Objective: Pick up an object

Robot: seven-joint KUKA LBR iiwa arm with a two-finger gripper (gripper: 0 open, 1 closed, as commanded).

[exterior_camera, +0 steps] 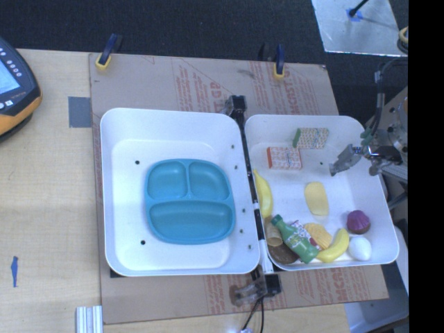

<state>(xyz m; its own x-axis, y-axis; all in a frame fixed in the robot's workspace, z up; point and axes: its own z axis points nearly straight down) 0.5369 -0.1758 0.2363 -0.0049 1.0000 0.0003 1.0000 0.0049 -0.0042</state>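
Two shallow white bins sit side by side on a cardboard sheet in the middle of the frame. The left bin (pixel 118 186) holds a blue divided plate (pixel 189 201), lying flat near its centre.

The right bin (pixel 267 127) holds the loose objects. Toward its upper part lie a small green-and-pink box (pixel 311 139) and, just below and left of it, an orange-and-white box (pixel 284 158). A pale yellow block (pixel 316 198) rests near the middle. A yellow banana (pixel 263 194) lies along the left wall. In the lower part a cluster gathers: a green bottle (pixel 294 237) lying tilted, a brown round piece (pixel 281 252) under its lower end, a second banana (pixel 336 246) curved beside it, a white egg (pixel 360 248) at the lower right corner and a purple round item (pixel 358 221) just above the egg.

The gripper (pixel 345 162) reaches in from the right edge of the frame and hovers over the upper right part of the right bin, near the right wall. Nothing shows between its fingers; whether they stand wide or narrow I cannot tell at this size
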